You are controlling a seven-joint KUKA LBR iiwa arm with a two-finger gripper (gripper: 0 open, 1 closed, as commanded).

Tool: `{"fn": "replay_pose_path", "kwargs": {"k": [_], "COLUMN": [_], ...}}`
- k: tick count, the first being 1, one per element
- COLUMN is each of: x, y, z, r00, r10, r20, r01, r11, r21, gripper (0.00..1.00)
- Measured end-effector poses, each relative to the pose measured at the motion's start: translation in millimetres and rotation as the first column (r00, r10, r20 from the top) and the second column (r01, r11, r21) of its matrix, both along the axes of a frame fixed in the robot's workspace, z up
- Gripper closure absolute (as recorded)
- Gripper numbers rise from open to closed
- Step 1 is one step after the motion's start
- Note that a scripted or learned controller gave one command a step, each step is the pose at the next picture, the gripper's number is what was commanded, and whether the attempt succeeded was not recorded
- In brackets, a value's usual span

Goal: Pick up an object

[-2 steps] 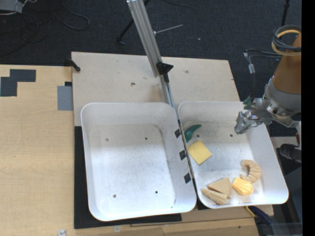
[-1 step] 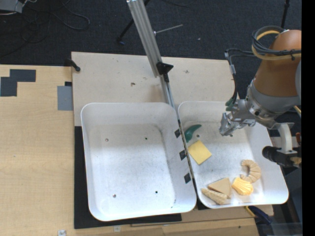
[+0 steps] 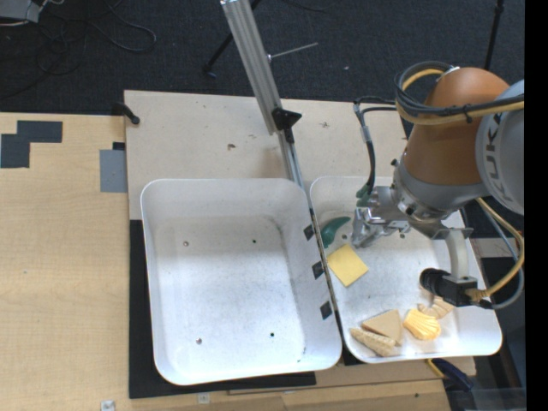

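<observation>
In the right bin [image 3: 479,336], several small objects lie scattered. A flat yellow square [image 3: 348,265] rests near the bin's left wall, roughly midway along it. Just above it, a dark green curved piece [image 3: 334,226] lies against the same wall. Toward the near edge sit a tan wedge [image 3: 384,323], a crumbly beige strip [image 3: 373,342] just below it, and a pale yellow ridged object [image 3: 423,324] beside them on the right, with a small beige item [image 3: 439,307] touching its upper side.

The gripper [image 3: 370,226] hangs over the upper left part of this bin, just above and to the right of the yellow square and close to the green piece. Whether the fingers are spread or closed cannot be told from this angle, and nothing is visibly held between them.

The left bin [image 3: 224,281] sits alongside, sharing a divider edge with black clips. Both bins rest on the counter [image 3: 60,255], and a slanted metal rail [image 3: 257,67] rises behind them.
</observation>
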State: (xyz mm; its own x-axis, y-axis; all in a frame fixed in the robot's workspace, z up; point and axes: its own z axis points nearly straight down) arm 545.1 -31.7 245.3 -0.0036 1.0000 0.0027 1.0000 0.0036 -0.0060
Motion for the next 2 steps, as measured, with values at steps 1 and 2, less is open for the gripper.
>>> {"fn": "replay_pose_path", "kwargs": {"k": [1, 2], "x": [-8.6, -22.3], "y": [57.5, 116.8], "z": [-13.9, -22.0], "r00": [1.0, 1.0], "r10": [0.001, 0.002], "r20": [0.0, 0.0], "r01": [-0.001, -0.002], "r11": [1.0, 1.0], "r21": [0.0, 0.0], "gripper": [1.0, 1.0]}}
